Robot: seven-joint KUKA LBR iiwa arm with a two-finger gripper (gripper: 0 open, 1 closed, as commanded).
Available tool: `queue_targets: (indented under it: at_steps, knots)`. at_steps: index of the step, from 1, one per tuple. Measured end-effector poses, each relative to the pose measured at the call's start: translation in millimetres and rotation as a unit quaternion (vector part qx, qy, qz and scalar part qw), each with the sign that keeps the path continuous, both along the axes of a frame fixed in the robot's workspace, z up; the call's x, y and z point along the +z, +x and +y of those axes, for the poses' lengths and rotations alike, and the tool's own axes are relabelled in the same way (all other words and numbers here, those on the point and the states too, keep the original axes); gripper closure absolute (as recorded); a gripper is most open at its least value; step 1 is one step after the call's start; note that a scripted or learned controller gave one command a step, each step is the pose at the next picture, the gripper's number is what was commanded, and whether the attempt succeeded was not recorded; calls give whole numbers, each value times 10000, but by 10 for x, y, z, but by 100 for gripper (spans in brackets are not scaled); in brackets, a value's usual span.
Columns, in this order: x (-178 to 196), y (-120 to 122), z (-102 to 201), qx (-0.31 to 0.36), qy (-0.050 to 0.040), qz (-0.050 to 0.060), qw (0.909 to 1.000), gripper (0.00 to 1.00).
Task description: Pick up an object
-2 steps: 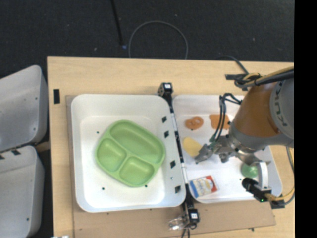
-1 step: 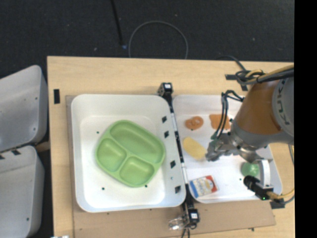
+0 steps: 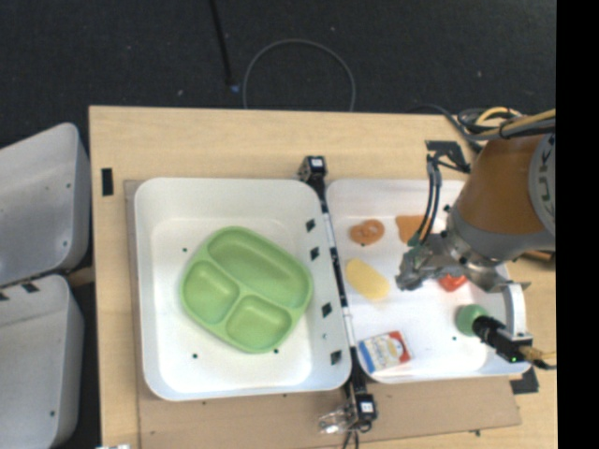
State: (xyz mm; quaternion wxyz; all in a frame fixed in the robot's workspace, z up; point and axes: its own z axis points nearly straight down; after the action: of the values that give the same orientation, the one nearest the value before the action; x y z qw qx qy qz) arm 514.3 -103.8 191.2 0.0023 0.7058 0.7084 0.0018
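Observation:
In the right bin (image 3: 412,363) lie an orange ring-shaped piece (image 3: 367,232), an orange chunk (image 3: 408,226), a pale yellow piece (image 3: 368,280), a small red-and-white packet (image 3: 385,350), a green round thing (image 3: 468,319) and a red piece (image 3: 453,283) partly hidden by the arm. My gripper (image 3: 412,274) hangs low over the middle of this bin, just right of the yellow piece and below the orange chunk. The wrist hides what lies right under it.
The left bin (image 3: 159,344) holds a green plate with three compartments (image 3: 245,289). A divider with black clips (image 3: 329,269) runs between the bins. The arm's orange band (image 3: 501,190) covers the right bin's far right side. Cables (image 3: 487,117) lie at the bench's back right.

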Motion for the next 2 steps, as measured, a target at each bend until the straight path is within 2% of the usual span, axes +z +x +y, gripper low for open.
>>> queue_targets:
  at_steps: [2]
  knots:
    - [932,36,32,1,-3,-4,10000,100]
